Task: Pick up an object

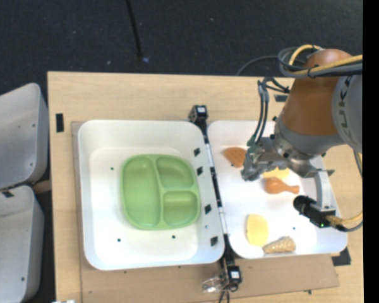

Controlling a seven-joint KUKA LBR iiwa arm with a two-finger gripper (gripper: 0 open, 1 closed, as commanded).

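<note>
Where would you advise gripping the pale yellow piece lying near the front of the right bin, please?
Probably across its narrower width, coming straight down from above. The pale yellow piece lies flat on the floor of the right bin, longer toward the front, with open floor on both long sides; the tan piece sits just beyond its front right corner, so avoid closing from there.
</note>
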